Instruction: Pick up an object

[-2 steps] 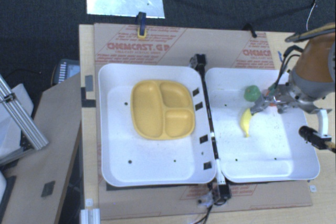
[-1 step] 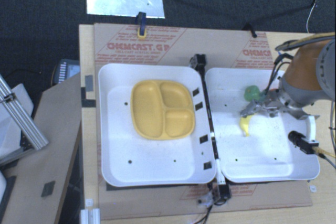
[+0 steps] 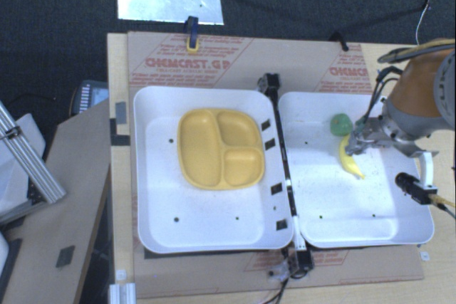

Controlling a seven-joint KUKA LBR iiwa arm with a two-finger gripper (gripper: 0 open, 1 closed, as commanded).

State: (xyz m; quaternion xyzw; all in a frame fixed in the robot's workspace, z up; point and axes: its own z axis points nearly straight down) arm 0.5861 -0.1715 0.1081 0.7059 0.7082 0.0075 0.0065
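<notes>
A brown cardboard-covered surface (image 3: 235, 57) carried two shallow white bins. The left bin (image 3: 153, 153) held a yellow three-compartment plastic plate (image 3: 219, 148). In the right bin (image 3: 370, 224), a small yellow banana (image 3: 350, 161) lay just beside a green ball (image 3: 340, 124). The gripper (image 3: 362, 141) hung over the banana's upper end; whether it was grasping anything could not be told.

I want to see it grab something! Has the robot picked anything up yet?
Not yet. The arm has reached into the right bin, and its gripper is down at the top end of the banana, beside the green ball. Both lie on the bin floor. Grabbing and lifting are left. The yellow tray sits in the left bin.
</notes>
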